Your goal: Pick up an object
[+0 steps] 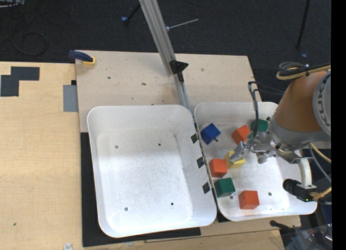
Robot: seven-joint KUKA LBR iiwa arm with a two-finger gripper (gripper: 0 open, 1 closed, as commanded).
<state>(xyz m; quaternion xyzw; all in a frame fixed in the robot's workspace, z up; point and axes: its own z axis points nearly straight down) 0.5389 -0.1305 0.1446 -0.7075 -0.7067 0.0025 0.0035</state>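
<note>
While gripper (241, 153) hangs w/ fingers narrowly apart over yellow block (236, 159), block's long axis runs left-right, approx.

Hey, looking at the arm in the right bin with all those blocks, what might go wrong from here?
Two likely risks. The claw sits low over the yellow block, which lies close to an orange block; closing may nudge that neighbour or catch both. The yellow block is small and looks tilted, so it might slip out as the arm lifts. I cannot tell how the claw is set around it.
</note>
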